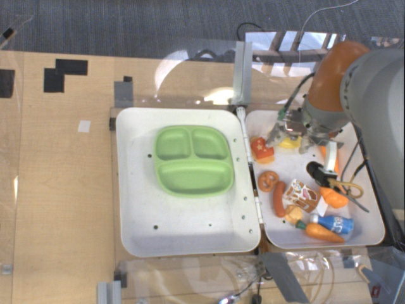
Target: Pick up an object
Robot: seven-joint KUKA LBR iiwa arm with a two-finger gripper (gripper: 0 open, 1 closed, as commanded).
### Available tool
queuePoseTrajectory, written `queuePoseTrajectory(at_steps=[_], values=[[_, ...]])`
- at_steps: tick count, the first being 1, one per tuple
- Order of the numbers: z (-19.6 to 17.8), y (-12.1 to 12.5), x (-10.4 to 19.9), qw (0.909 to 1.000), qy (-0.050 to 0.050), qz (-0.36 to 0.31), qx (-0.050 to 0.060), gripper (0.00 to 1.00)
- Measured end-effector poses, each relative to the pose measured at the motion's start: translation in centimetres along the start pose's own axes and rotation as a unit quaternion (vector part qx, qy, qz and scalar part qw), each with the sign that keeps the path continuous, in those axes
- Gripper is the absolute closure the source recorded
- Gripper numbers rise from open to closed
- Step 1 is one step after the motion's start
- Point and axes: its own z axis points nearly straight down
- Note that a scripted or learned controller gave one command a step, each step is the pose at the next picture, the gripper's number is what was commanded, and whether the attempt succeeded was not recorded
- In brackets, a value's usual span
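End effector [292, 133] low over the far part of the right bin [373, 233], jaw state cannot be told; yellow piece [290, 144] just beneath, red piece [260, 149] beside: crowding risks a grazed or double grasp

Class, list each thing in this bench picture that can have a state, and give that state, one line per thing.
Green three-compartment plastic tray: lying flat in the left white bin, compartments bare.
Red toy tomato: resting in the right white bin, beside the gripper.
Orange toy carrot: lying on its side.
Blue bottle: lying on its side.
Gripper: low over the right bin.
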Motion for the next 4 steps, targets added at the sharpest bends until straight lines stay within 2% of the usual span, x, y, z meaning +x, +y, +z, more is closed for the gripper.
queuePoseTrajectory(at_steps=[1, 2, 3, 4], values=[[-0.2, 3.2, -4.8, 0.9966, 0.0, -0.082, 0.005, 0.0], [-3.2, 4.7, -10.5, 0.9867, -0.001, -0.163, -0.001, 0.0], [1.4, 0.4, -11.0, 0.976, 0.0, -0.218, 0.0, 0.0], [1.3, 4.3, -10.6, 0.955, 0.003, -0.296, 0.01, 0.0]])
